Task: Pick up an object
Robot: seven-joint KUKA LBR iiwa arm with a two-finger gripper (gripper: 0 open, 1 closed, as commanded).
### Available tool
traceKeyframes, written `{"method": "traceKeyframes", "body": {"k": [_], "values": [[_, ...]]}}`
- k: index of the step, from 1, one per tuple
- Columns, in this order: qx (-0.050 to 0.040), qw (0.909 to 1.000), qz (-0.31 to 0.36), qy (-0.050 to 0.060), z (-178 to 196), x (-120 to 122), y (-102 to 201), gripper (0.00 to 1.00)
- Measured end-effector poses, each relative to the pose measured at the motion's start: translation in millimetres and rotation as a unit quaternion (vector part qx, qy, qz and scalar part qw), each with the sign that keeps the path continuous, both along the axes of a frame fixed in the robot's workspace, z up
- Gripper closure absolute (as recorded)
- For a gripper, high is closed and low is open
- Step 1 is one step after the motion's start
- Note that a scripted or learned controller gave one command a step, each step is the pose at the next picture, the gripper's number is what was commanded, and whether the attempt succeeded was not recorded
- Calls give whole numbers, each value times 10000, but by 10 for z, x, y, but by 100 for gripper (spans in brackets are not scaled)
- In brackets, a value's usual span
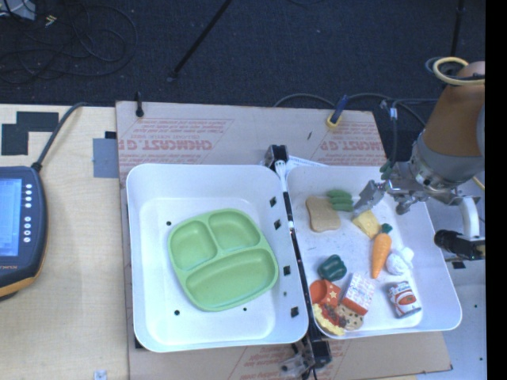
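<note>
Robotics lab, not a home. Grey industrial arm with an orange band (453,129) at right of frame, handheld control pendant with lit screen (16,224) at left edge, loose black cables on dark carpet (87,38) along the top, taped cardboard sheet (198,137) under two shallow white plastic bins (146,192).

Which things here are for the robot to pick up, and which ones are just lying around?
For the job:
gripper, cheese, carrot, bread, green pepper, can, pizza slice, the right bin holding them.

Just lying about:
green tray in the left bin, tablet, cables.
</note>
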State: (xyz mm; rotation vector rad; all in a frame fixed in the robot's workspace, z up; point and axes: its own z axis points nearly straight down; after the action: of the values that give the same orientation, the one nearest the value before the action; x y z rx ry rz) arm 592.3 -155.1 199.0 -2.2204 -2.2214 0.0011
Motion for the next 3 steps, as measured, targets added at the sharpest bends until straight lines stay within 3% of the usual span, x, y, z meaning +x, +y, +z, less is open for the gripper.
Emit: {"method": "traceKeyframes", "body": {"k": [1, 2, 3], "values": [[9, 10000, -24, 14, -1166, -79, -600, 0], [14, 10000, -26, -1, -999, -65, -602, 100], [15, 10000, 34, -26, -412, -6, 187, 100]]}}
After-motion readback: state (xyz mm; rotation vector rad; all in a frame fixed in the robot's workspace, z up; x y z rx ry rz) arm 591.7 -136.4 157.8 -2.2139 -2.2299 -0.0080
